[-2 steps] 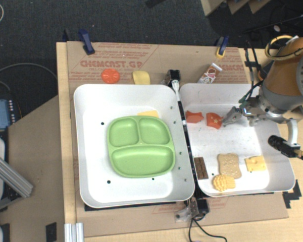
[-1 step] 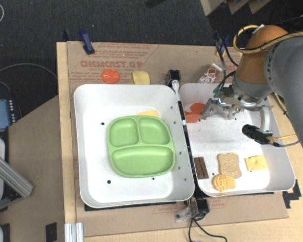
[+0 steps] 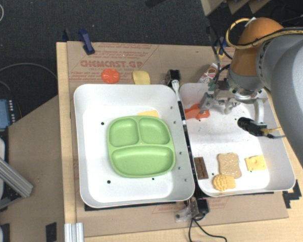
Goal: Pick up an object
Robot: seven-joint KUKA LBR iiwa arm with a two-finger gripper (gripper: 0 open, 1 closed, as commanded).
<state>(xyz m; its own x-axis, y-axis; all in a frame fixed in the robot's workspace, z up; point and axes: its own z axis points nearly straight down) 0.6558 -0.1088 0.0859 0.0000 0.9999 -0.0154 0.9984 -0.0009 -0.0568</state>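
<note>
Camera view looks down on 2 white bins: the jaws (image 3: 208,103) hang low in the right bin (image 3: 280,173), just beside an orange block (image 3: 197,113); I cannot tell their state.

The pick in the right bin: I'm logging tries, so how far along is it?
Done: the end effector is down in the right bin, at the orange piece. In hand: nothing I can confirm; the view doesn't show whether the piece is gripped. Left: a clear grasp and lift. The brown bar, cracker, cheese wedge and yellow piece lie on the bin floor.
</note>
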